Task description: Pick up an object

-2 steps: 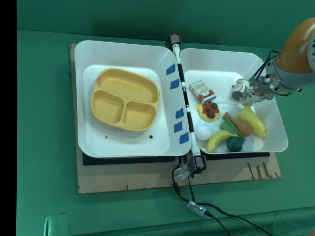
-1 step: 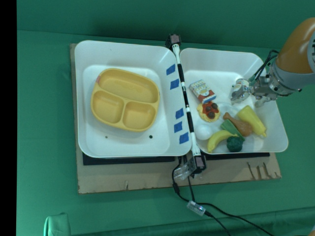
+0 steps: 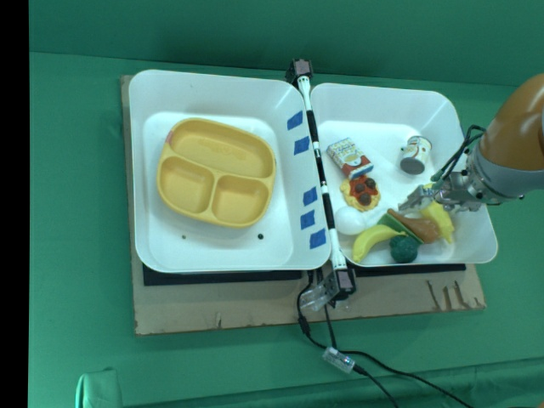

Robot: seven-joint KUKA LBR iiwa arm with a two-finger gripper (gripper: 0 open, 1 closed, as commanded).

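Watching from my console, I saw the bench (image 3: 93,185) carrying two white bins, the left bin (image 3: 153,253) holding a yellow divided plate (image 3: 217,171) and the right bin (image 3: 382,100) a heap of toy food. My arm (image 3: 518,138) reached over the right bin's near corner, its jaws (image 3: 427,197) just above the sandwich (image 3: 414,226) and banana (image 3: 372,240); whether they were apart or together, I could not tell.
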